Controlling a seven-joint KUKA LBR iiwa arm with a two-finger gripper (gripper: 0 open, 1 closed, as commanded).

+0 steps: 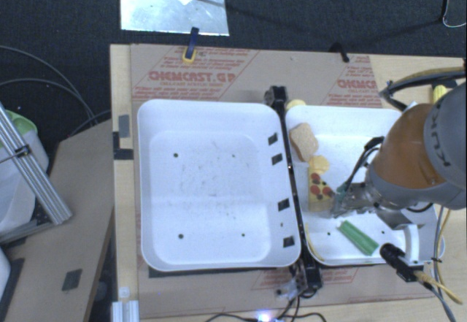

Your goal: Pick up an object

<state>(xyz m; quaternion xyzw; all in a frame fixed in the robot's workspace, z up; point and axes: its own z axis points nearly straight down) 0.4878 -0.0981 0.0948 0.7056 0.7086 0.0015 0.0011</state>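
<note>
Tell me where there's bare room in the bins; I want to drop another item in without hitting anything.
The left bin offers a wide bare floor between its four walls. The right bin is crowded: a tan piece, a yellow piece, a pizza-like piece and a green piece lie near the divider, with the gripper among them. A small bare strip lies along its far wall.

The gripper (343, 202) hangs in the right bin (343, 115). Just left of it lies a slab (318, 189), behind that a bun (303, 139); a stick (357, 237) lies just before it. The left bin (211, 185) sits further left.
</note>
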